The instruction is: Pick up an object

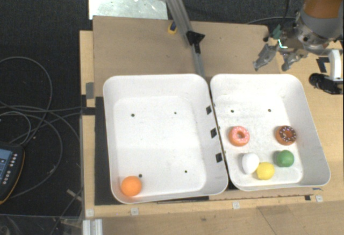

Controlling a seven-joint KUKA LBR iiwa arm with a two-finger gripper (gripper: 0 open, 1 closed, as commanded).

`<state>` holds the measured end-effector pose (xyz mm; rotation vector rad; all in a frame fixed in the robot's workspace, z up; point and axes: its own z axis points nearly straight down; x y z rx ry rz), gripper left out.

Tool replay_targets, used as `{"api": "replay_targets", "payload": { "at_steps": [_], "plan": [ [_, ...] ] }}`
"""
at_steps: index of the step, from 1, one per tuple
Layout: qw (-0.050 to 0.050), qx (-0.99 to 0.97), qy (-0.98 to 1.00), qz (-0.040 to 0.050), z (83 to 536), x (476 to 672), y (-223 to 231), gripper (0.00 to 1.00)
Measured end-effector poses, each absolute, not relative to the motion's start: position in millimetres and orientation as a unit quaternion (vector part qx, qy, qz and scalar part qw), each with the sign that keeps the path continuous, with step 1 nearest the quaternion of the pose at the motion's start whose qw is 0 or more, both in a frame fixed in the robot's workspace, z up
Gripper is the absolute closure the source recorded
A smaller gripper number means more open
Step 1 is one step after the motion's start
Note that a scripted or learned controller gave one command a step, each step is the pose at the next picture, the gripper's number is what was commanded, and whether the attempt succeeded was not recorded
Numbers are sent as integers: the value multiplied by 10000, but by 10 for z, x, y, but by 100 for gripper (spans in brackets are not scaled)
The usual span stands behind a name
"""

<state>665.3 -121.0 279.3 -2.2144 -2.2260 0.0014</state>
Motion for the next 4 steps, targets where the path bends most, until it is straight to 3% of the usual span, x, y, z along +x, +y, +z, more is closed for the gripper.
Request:
{"api": "replay_targets", "payload": {
  "at_steps": [1, 4],
  "plan": [
    [-8, -7046, -7096, -2, 2816, 6658, -1210, 0],
    [15, -7067, -7075, 13, 1099, 6478, -1133, 0]
  ]
}}
